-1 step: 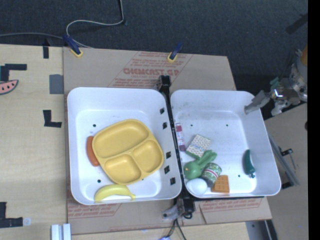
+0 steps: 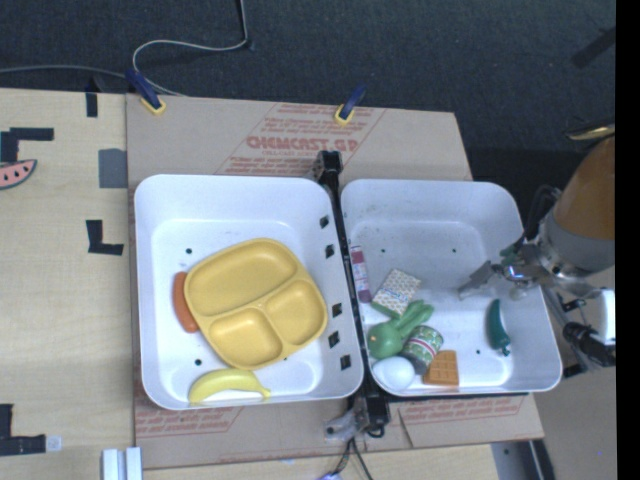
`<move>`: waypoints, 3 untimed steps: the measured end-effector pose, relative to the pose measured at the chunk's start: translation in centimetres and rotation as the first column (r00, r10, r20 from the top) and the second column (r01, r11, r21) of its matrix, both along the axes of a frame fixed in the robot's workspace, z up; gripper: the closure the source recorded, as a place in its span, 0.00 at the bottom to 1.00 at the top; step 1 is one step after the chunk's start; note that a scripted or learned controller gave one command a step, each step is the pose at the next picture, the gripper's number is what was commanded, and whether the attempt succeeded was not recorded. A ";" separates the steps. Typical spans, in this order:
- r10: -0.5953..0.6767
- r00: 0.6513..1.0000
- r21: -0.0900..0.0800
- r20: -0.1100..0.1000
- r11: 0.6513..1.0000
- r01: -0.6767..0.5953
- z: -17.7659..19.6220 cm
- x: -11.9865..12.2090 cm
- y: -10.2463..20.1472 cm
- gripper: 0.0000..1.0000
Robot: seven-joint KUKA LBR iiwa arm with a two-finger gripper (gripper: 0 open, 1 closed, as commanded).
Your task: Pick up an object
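My gripper [image 2: 482, 282] hangs over the right side of the right bin [image 2: 430, 203], reaching in from the arm's orange band [image 2: 590, 203]. A teal, pod-shaped object [image 2: 497, 326] lies just below and to the right of it, apart from it. Further left in the same bin are a green soft toy [image 2: 398, 328], a small can [image 2: 423, 345], a white egg [image 2: 397, 373], an orange cracker [image 2: 443, 368], a patterned packet [image 2: 396, 290] and a thin pink bar [image 2: 359, 273]. Nothing is visibly held.
The left bin [image 2: 160, 228] holds a yellow divided plate [image 2: 255, 300], a banana [image 2: 228, 385] at its front and an orange item [image 2: 183, 303] tucked under the plate's left edge. A black divider clip [image 2: 328, 163] joins the bins. Both stand on cardboard [image 2: 290, 138].
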State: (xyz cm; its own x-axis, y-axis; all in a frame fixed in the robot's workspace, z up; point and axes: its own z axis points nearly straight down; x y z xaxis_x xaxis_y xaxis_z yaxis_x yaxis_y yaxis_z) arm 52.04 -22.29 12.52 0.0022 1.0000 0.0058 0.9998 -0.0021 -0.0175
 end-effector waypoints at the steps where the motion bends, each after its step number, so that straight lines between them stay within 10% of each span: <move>1: 0.001 1.000 -0.008 0.021 1.000 -0.001 -3.9 -0.8 1.6 0.00; 2: 0.001 1.000 -0.010 0.022 1.000 0.000 -2.9 -0.8 1.5 1.00; 3: 0.004 1.000 -0.006 0.018 1.000 -0.004 3.4 6.7 4.5 1.00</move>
